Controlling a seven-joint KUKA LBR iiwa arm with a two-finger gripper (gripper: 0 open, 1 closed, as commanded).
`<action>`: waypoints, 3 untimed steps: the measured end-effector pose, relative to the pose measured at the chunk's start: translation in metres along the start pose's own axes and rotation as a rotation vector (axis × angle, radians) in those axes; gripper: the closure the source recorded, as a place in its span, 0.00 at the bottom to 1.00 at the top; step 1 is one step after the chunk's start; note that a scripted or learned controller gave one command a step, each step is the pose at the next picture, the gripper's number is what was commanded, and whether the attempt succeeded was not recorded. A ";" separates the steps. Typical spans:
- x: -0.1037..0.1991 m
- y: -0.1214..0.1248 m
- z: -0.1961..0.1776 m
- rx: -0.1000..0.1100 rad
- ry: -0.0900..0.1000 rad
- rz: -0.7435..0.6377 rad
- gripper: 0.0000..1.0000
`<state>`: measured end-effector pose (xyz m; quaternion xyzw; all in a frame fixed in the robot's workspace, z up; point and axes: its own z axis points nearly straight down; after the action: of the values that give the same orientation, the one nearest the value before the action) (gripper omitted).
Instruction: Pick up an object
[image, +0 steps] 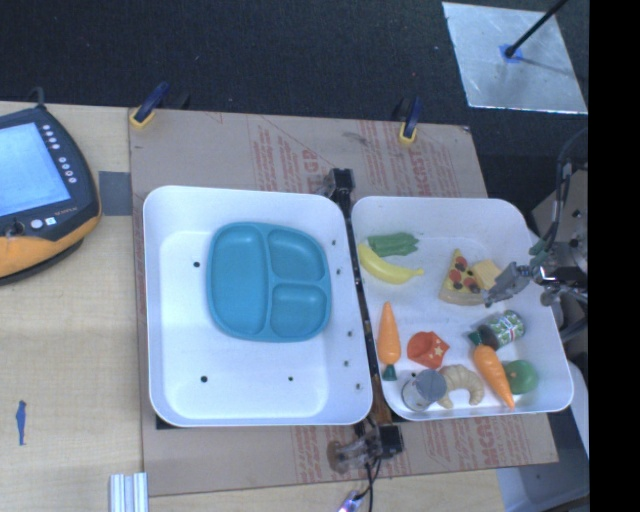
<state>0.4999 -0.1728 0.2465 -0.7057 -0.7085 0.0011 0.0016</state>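
Observation:
The right white bin (440, 208) holds several toy foods: a green pepper (392, 243), a banana (388, 266), a pizza slice (460, 280), a yellow cheese wedge (486, 271), an orange carrot (388, 333), a red piece (428, 349), a green can (500, 329), a second carrot (492, 373), a green round piece (521, 375), a croissant (463, 382) and a grey tin (430, 390). My gripper (512, 279) reaches in over the bin's right rim. It hangs just right of the cheese wedge and above the green can. Nothing shows in its grasp.
The left white bin (170, 340) bears a blue divided plate (268, 281). An orange-edged tablet pendant (40, 190) lies at the bench's far left. Two clamps (148, 108) (408, 122) hold the cardboard's back edge. The arm's body (562, 250) stands beside the right bin.

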 end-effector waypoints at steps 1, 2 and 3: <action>-0.008 -0.024 0.156 0.001 0.000 -0.002 0.00; -0.008 -0.024 0.145 0.002 -0.002 -0.008 1.00; 0.099 -0.009 0.055 -0.001 0.000 -0.004 1.00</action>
<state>0.4903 -0.0733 0.1918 -0.7043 -0.7099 0.0009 0.0014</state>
